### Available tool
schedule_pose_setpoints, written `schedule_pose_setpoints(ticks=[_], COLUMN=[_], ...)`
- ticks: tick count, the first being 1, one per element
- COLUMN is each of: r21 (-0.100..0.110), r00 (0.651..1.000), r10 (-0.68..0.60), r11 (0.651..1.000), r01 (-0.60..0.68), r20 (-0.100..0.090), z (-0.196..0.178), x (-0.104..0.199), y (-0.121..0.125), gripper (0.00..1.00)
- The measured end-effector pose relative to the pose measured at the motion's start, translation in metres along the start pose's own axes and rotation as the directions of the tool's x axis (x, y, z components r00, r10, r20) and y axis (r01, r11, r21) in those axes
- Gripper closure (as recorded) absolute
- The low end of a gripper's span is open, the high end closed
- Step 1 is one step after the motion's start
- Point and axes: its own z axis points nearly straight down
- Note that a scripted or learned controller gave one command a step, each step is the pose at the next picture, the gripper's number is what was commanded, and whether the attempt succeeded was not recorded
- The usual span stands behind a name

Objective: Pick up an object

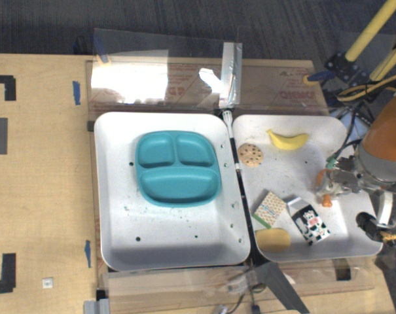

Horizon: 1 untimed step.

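Am seeing gripper (328, 187) hanging over right bin (328, 133); can't tell its state. Banana (288, 139), cookie (250, 154), patterned card (271, 208), black-white carton (309, 221) lying inside, labels unreadable. Teal tray (178, 167) sitting in left bin (119, 195).

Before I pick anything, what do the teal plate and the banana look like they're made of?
The teal plate looks like molded plastic: even color, smooth rounded dividers, a soft satin sheen. The banana seems a plastic or rubber toy, given its flat uniform yellow and no skin marks, though real fruit can't be ruled out.
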Motion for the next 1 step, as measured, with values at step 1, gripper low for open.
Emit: schedule_pose_setpoints(ticks=[1], r21=[0.002], r00=[0.993], r10=[-0.117], r11=[0.993], r01=[0.117], r20=[0.001], z=[0.0106], x=[0.0868], y=[-0.0187], gripper=[1.0])
